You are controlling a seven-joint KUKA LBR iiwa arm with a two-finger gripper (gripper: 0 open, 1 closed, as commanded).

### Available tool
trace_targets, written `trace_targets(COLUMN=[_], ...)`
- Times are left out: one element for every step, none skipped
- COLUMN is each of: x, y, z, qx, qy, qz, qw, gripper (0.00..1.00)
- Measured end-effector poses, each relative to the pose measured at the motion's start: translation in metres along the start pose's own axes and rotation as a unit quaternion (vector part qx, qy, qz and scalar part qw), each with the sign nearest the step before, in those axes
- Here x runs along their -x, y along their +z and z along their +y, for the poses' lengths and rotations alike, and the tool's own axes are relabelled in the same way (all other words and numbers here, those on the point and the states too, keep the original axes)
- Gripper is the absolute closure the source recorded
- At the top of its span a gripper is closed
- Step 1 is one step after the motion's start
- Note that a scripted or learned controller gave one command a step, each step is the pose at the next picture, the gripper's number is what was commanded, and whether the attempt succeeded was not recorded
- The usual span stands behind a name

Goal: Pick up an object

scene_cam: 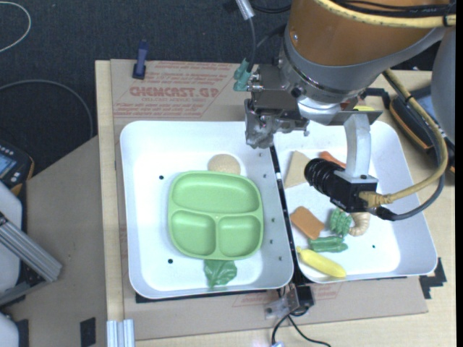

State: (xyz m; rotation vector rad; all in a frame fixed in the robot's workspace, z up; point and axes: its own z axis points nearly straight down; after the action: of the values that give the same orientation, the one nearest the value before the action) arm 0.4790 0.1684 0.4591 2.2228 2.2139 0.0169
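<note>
Two shallow white bins are seen side by side on a brown worktop (116, 266), filling the middle of the frame. The grey and orange arm (362, 27) is seen at the upper right, reaching down toward the divide between the bins.

The left bin (141, 194) is taken up mostly by a light green divided plate (215, 214), set near its centre with three compartments facing up. A pale round piece (224, 164) is partly tucked behind the plate's upper edge, and a dark green leafy piece (219, 272) lies just below the plate's lower edge.

The right bin (405, 244) is crowded with small toy foods. A black cylinder (329, 179) with a yellow cable is mounted on a white bracket over the middle of this bin. A cream wedge (294, 169) lies at the upper left of the bin, an orange-brown slab (307, 223) below it, a green lumpy piece (338, 221) beside that, a green pod (327, 245) lower still, and a yellow banana (322, 263) at the bottom edge.

The gripper (258, 137) is seen above the top end of the divide, at the upper right corner of the left bin. Whether the fingers are open or closed cannot be told from this angle, and nothing is seen held between them.
</note>
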Motion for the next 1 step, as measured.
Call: trace_targets(x=[-0.0584], y=[0.1034], z=[-0.0033], qx=[-0.011], qy=[-0.005], qz=[-0.004], qw=[0.9999], gripper=[1.0])
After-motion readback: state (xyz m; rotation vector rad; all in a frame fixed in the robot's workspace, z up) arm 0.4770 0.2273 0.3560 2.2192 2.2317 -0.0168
